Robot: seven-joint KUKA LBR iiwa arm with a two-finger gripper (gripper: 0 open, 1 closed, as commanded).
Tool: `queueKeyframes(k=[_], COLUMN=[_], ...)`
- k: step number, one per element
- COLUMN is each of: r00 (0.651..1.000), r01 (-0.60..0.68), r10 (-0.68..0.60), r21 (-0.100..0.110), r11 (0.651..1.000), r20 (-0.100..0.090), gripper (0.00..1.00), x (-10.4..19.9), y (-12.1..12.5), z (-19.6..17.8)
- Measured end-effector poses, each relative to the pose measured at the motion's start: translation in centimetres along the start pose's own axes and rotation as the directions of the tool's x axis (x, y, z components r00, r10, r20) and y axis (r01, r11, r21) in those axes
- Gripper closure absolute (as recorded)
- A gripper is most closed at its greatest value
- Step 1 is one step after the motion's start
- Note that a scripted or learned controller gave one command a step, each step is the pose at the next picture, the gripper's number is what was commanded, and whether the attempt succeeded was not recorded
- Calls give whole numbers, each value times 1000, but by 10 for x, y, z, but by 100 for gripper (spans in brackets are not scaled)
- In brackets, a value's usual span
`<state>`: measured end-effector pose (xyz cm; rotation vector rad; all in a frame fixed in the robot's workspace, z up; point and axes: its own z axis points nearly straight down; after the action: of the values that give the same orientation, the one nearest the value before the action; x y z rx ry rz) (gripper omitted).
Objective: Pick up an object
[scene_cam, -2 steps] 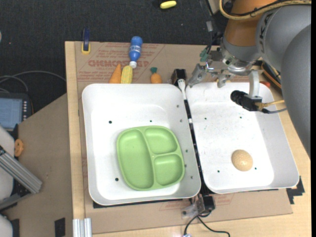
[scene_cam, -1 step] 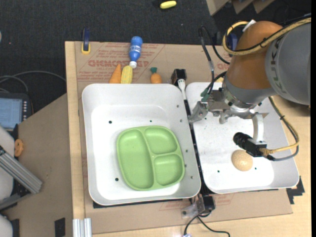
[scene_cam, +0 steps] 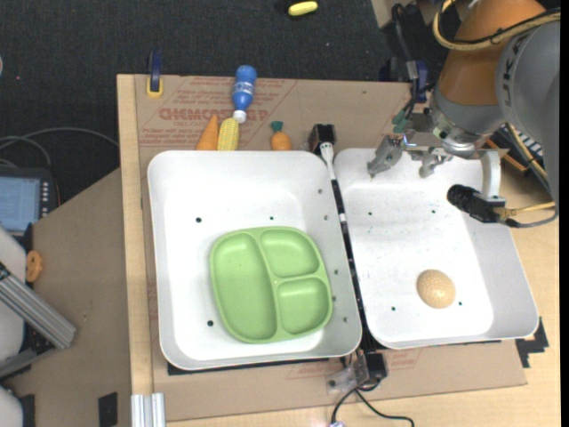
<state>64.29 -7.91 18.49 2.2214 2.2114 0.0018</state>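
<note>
The end effector hangs over the far rim of the right-hand bin, its two fingers spread apart and pointing down, with nothing between them. The orange band of the arm sits directly above it, toward the upper right of the view.

The one loose object in that bin is a tan, egg-like ball. It lies well apart from the end effector, toward the near edge of the bin and slightly to the arm's side of the fingers, with bare white floor on every side. A green divided plate rests in the left-hand bin, farther off, across the shared bin walls.

Judgement: the step in hand is the approach to a grasp, and the ball is the reasonable target, being nearest and unobstructed.

Recommendations for the step:
- Carry the end effector across above rim height until it is centred over the ball, then descend straight down.
- Keep the fingers wide through the descent so they pass either side of the ball's widest part.
- Close only when the fingertips are below the ball's middle; a round body is likely to squirt out if pinched high.
- Stop short of the bin floor.

Risk noted: an off-centre descent would probably nudge the ball and set it rolling.
</note>
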Motion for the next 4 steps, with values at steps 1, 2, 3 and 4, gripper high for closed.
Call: queueKeyframes(k=[1,2,3,4], r00=[1000,1000,1000,1000], r01=[2,4,4,4], r10=[-2,-4,-4,-4], r21=[13,7,7,11], r11=[1000,1000,1000,1000], r20=[-5,-4,-4,-5], gripper=[0,0,0,0], x=[-16,-15,-15,-12], y=[10,11,11,-10], z=[80,74,74,102])
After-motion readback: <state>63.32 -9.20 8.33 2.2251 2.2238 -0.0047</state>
